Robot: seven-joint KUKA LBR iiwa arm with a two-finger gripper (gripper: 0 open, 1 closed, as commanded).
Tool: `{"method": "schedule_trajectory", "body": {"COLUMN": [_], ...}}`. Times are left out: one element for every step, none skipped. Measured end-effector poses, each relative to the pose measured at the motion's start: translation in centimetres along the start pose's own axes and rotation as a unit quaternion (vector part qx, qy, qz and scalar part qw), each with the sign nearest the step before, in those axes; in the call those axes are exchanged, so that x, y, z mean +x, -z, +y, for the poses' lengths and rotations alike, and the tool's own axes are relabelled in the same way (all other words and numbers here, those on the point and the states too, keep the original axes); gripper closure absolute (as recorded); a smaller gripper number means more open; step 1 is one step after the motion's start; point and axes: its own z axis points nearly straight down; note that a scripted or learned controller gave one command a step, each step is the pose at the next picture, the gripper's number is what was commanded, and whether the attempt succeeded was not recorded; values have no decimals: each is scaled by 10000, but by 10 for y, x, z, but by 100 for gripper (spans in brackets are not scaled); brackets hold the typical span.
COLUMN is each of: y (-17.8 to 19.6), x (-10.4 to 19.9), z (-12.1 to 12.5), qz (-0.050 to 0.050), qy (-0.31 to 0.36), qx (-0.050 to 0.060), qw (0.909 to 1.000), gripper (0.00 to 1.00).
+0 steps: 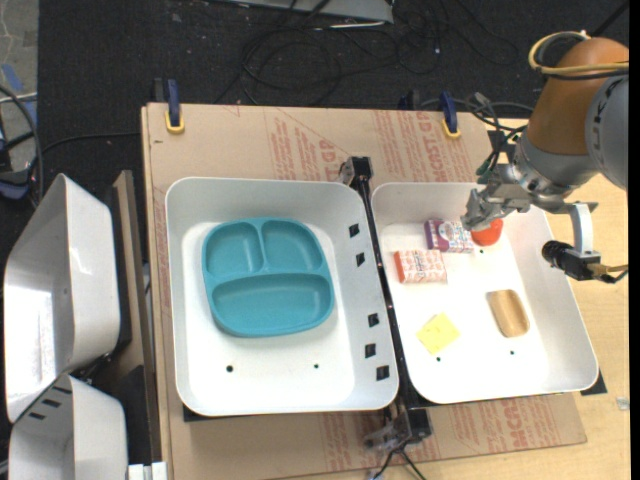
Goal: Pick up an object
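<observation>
The right bin (560,368) holds several small objects. A purple and white packet (446,235) lies near its back, with a pink and white packet (421,266) just in front of it. A yellow square (438,333) and a tan bread-like piece (509,312) lie nearer the front. An orange-red object (487,232) sits right beside the purple packet. My gripper (483,213) hangs low directly over that orange-red object, partly covering it. The arm comes in from the upper right.
The left bin (190,268) holds a teal divided plate (267,276). A black divider with clips (372,298) runs between the bins. White tubs (60,278) stand off the bench at the left. Cardboard lies under both bins.
</observation>
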Motion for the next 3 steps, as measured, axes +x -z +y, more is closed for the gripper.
{"method": "schedule_trajectory", "body": {"y": [61, 125, 108], "x": [8, 6, 56], "z": [0, 4, -1], "qz": [-2, -6, 14], "qy": [11, 11, 28], "qx": [-15, -19, 32], "qw": [10000, 10000, 10000], "gripper": [100, 100, 100]}}
